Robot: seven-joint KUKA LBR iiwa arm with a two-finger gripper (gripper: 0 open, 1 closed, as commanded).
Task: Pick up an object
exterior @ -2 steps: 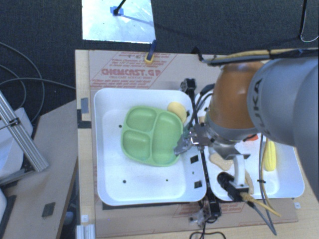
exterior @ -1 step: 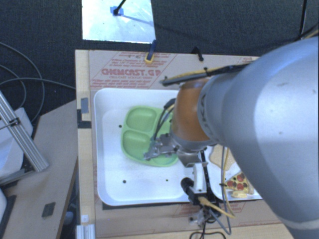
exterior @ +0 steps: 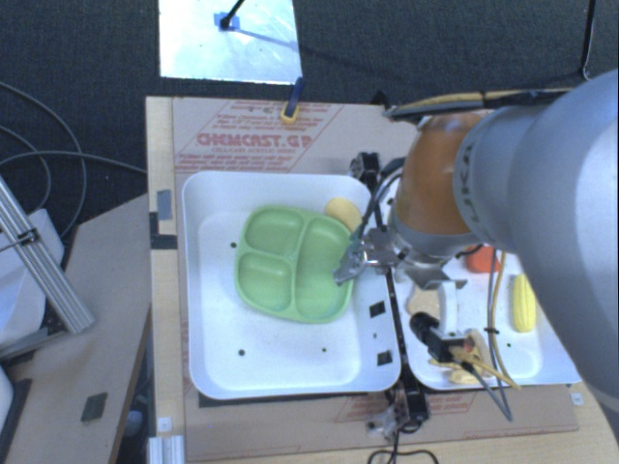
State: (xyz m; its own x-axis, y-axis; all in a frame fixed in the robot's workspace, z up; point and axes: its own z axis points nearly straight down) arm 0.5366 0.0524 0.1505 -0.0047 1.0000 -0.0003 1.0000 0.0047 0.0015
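Note:
A green divided plate (exterior: 290,264) lies in the left white bin (exterior: 222,356). A pale yellow round object (exterior: 341,212) peeks out at the plate's upper right corner. My gripper (exterior: 350,262) hangs at the plate's right edge, close to the wall between the two bins; the grey arm with its orange band (exterior: 440,177) covers much of the right bin. Whether anything sits between the fingers is hidden. In the right bin (exterior: 542,361) I see a yellow corn cob (exterior: 522,303), an orange-red object (exterior: 481,258) and a bundle of yellow pieces (exterior: 464,363).
A cardboard sheet (exterior: 256,133) lies under the bins. A shiny silver sheet (exterior: 229,27) rests at the back. Cables trail from the front of the right bin (exterior: 498,390). A metal rail (exterior: 39,259) stands at the far left.

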